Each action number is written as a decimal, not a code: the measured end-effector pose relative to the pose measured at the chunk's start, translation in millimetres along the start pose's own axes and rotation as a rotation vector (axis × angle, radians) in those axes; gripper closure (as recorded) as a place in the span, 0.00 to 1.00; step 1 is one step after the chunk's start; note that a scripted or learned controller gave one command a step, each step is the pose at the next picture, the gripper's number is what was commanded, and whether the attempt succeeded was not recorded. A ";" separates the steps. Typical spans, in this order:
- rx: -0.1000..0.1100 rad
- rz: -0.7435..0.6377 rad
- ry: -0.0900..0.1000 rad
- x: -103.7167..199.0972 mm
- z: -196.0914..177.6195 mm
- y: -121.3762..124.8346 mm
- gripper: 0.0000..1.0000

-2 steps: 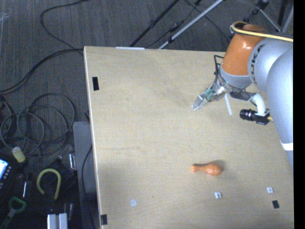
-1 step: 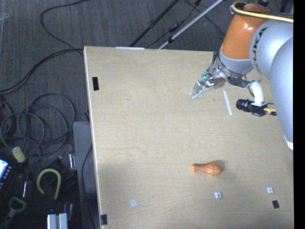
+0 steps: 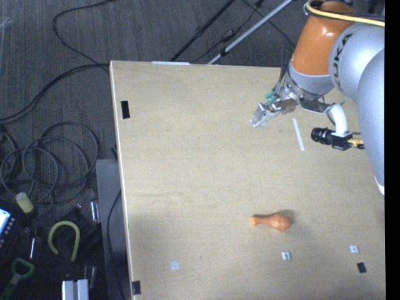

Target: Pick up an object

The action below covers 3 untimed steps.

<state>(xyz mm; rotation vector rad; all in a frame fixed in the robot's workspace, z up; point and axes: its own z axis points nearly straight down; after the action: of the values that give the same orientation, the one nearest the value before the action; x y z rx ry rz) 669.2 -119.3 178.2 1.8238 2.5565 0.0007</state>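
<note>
A small orange object [image 3: 272, 220], pear-shaped with a thin neck pointing left, lies on the tan board [image 3: 187, 167] towards its near right. My gripper [image 3: 260, 116] hangs over the board's far right part, well above and behind the orange object and apart from it. It points down and to the left from the grey arm with the orange band [image 3: 320, 45]. Nothing shows at its tip.
A thin white stick [image 3: 299, 134] lies on the board just right of the gripper. A black cylinder [image 3: 329, 136] juts from the arm. Small square markers [image 3: 285, 255] dot the near right. Off the board's left edge are cables [image 3: 50, 161] and tools on the floor.
</note>
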 end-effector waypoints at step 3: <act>0.001 0.064 0.002 -20.6 30.2 -7.4 1.00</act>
<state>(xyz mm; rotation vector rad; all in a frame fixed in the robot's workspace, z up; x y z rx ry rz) 668.9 -141.2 148.0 1.9057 2.4994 0.0013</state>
